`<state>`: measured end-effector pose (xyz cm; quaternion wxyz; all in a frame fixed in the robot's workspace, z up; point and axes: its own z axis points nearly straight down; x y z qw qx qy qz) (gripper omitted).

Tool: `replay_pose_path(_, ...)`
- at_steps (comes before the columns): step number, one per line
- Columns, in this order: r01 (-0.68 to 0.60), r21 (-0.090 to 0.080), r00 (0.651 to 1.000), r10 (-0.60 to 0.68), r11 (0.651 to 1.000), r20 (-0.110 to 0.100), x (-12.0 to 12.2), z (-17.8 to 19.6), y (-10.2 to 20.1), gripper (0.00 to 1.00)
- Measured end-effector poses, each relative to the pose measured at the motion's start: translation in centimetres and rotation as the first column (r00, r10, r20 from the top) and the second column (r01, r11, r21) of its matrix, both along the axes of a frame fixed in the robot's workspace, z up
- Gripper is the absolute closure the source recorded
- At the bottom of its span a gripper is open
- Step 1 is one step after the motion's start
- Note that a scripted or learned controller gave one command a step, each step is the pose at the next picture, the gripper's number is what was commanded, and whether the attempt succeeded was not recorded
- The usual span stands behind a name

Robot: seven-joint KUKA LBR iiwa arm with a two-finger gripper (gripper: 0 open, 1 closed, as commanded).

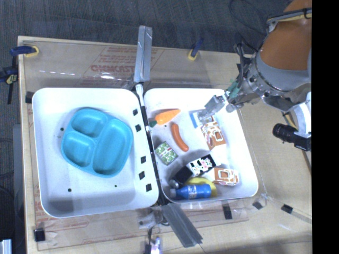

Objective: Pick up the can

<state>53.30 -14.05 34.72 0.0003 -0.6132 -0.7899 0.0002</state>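
Note:
The can (166, 153) looks like the small green-and-white patterned cylinder lying near the left wall of the right bin (249, 157). My gripper (213, 105) hangs over the bin's far right part, above a small bluish item (195, 117) and an orange-and-white carton (213, 134). It is well to the right of the can and farther back, apart from it. Nothing shows held in it.
The right bin also holds a carrot (166, 115), a sausage (180, 137), a black-and-white cow-print box (200, 166), a blue bottle (192, 191) against a yellow banana (204, 182), and a second carton (226, 177). A blue divided tray (97, 141) lies in the left bin (47, 194).

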Motion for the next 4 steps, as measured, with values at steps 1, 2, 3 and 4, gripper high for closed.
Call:
replay_pose_path(1, -0.034, 0.001, 0.999, 0.034, 0.999, -0.003, 0.5, -18.2, -1.6, 0.00)
replay_pose_path(2, -0.041, -0.012, 0.999, 0.041, 0.999, 0.004, 0.1, -24.4, 2.3, 0.00)
replay_pose_path(3, -0.050, -0.005, 0.999, 0.050, 0.999, 0.000, 0.1, -23.6, 2.8, 1.00)
replay_pose_path(4, 0.042, 0.000, 0.999, -0.042, 0.999, -0.001, 2.2, -10.7, 8.4, 1.00)
